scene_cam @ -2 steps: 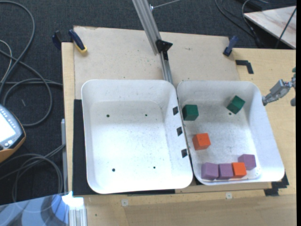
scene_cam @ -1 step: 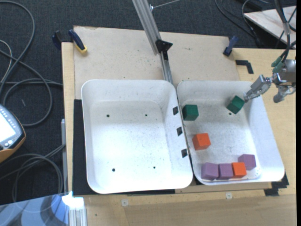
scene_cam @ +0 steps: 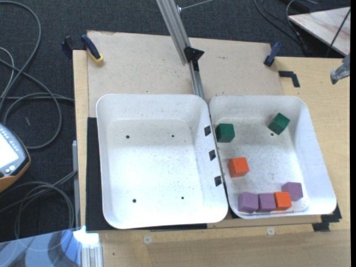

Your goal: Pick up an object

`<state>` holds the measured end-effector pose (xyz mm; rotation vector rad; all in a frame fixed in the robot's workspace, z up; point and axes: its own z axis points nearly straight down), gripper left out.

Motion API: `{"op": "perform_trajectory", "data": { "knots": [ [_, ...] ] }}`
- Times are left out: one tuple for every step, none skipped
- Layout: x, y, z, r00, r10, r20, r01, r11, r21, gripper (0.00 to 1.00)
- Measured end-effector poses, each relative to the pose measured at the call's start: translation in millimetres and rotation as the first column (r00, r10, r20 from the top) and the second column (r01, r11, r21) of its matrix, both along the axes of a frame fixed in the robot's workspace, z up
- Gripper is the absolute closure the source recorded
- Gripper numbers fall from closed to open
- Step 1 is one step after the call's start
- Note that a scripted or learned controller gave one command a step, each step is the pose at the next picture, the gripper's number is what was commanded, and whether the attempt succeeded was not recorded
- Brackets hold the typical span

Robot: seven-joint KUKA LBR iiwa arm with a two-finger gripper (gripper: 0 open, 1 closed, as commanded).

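i see the gripper at the right edge; i cannot tell its state. the orange cube sits alone mid right bin; the clustered purple blocks risk a botched grasp.

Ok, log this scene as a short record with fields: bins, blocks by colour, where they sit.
bins: left bin and right bin, side by side
green blocks: two, far part of right bin
orange blocks: one mid-bin, one in the near row
purple blocks: three in the near row
near row: blocks bunched together along the right bin's near wall
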<state>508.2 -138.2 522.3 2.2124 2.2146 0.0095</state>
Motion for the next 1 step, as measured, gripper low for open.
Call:
{"op": "perform_trajectory", "data": {
  "knots": [
    [54.5,1.4,29.4,1.0,0.002,-0.006,-0.002,1.0,0.001,0.0]
  ]
}}
